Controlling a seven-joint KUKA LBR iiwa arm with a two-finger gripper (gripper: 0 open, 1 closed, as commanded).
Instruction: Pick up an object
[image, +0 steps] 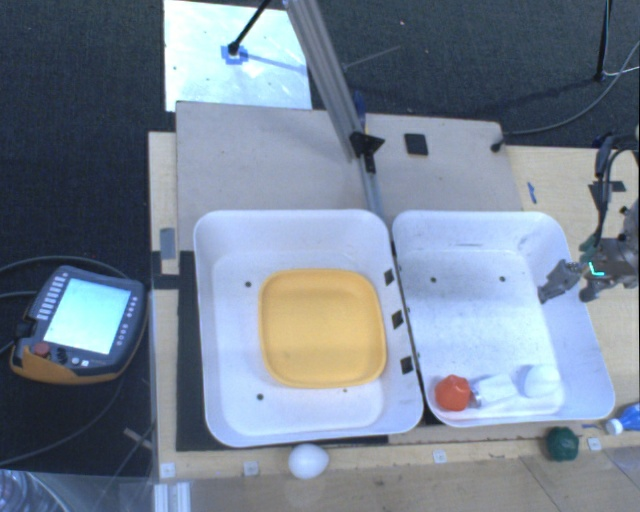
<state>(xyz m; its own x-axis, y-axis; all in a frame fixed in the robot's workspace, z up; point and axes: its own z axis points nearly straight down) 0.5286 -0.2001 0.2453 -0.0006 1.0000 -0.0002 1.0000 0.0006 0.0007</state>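
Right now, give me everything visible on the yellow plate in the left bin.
The yellow plate is a rounded square with a raised rim and a shallower flat centre, matte, plastic by its look. It lies flat, right way up, roughly centred on the floor of the left bin, nothing on it. The gripper is far off, over the right bin.

Most of the right bin (470, 300) floor is left open. Its near edge is crowded by a red object (453, 393) and white objects (520, 386). The left bin (225, 300) is largely covered by a yellow plate (322, 327).
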